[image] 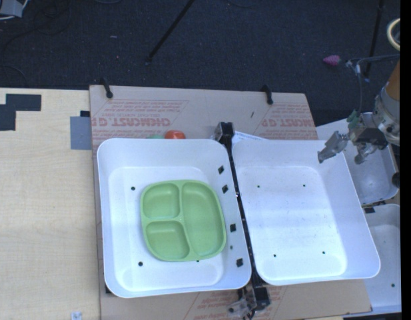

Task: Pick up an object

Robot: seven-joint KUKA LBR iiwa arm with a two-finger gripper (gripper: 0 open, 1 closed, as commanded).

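A green plate with three compartments (183,220) lies flat in the left white bin (118,179). My gripper (345,150) hangs at the far right, over the upper right corner of the right white bin (305,212), well away from the plate. Its two fingers are spread apart with nothing between them. An orange-red object (174,135) peeks out just behind the back rim of the left bin, with a bit of green beside it.
The bins sit side by side on a cardboard sheet (192,115), joined by a black clip strip (235,205). A light wooden tabletop (38,199) lies to the left. Dark floor with cables runs behind the bench.
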